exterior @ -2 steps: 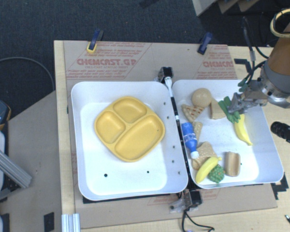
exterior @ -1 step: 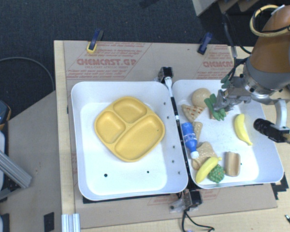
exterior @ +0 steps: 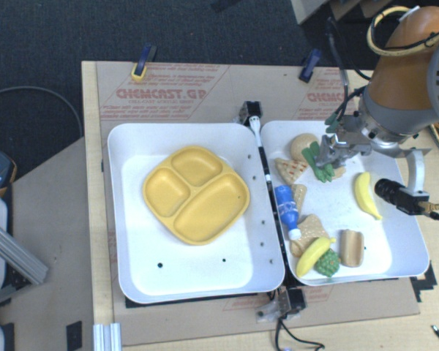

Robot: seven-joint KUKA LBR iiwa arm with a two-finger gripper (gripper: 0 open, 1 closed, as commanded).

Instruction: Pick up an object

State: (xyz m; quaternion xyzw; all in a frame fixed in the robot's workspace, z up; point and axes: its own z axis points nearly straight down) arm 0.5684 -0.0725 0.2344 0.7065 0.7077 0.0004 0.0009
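Even, bright overhead light, no strong direction. The 2 white bins: left bin [exterior: 128, 196] and right bin [exterior: 402, 251] read near blown-out, little surface detail. Soft short shadows under the yellow plate [exterior: 196, 194], falling down and slightly right. Mild sheen on the arm's orange band [exterior: 413, 31]. Dark floor at top is underexposed, grainy. Overall soft focus, small toys fuzzy, low resolution. Slight barrel bend at bench edges.

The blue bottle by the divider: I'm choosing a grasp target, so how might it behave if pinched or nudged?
The blue bottle lies on its side in the right bin, so its round body would probably roll if nudged sideways. It looks like smooth plastic, so possibly slippery. Toy food crowds both its ends, which may hinder sliding lengthwise.
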